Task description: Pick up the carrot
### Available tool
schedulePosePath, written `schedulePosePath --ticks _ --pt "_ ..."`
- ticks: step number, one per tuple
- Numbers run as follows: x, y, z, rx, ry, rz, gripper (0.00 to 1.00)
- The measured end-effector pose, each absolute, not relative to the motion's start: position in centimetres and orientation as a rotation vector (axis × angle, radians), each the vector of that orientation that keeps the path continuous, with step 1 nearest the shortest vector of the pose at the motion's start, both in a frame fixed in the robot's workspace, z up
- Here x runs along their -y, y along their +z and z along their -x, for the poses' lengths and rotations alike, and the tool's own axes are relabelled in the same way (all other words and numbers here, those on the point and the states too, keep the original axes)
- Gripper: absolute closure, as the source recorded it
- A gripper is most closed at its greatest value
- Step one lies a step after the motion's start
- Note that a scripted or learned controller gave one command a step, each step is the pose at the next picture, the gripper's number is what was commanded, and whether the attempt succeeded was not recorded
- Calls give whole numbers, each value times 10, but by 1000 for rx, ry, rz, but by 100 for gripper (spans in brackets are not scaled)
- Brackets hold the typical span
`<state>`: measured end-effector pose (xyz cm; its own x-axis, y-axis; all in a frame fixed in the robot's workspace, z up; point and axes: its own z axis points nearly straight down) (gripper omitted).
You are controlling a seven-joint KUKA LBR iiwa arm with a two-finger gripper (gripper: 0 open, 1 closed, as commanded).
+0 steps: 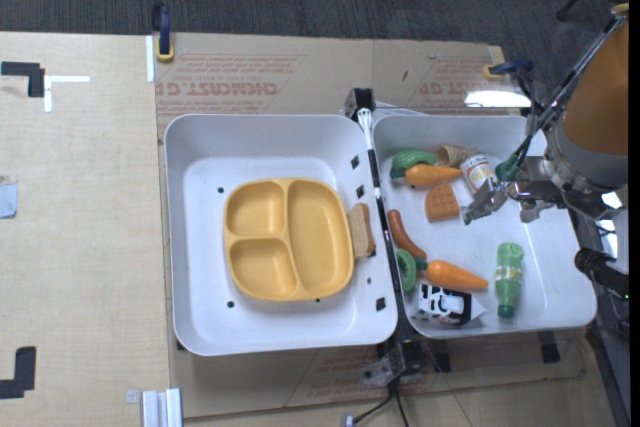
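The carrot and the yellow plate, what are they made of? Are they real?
The carrot looks like a plastic toy, not a real vegetable: smooth, evenly orange skin with a neat green top. The yellow plate also looks like plastic: one solid matte colour, with rounded, moulded dividers between its three sections. From this far up, I can't be fully sure.

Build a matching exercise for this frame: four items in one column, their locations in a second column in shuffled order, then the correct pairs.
Items:
1. yellow divided plate
2. green bottle
3. bread slice
4. black and white carton

Places:
A. right bin, near its front edge, left of the bottle
B. left bin, against the plate's right rim
C. middle of the left bin
D. right bin, right of the lower carrot

Pairs: 1-C, 2-D, 3-B, 4-A
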<state>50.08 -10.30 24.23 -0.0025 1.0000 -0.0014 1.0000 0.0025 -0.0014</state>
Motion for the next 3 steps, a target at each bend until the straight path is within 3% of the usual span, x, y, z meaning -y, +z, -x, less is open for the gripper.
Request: schedulePosePath --ticks 1,2,3 --pt "113 147 -478 2139 2 2298 0" --pt "114 91 -478 2452 1 1960 0" --pt "115 100 -480 2448 -1 1968 100"
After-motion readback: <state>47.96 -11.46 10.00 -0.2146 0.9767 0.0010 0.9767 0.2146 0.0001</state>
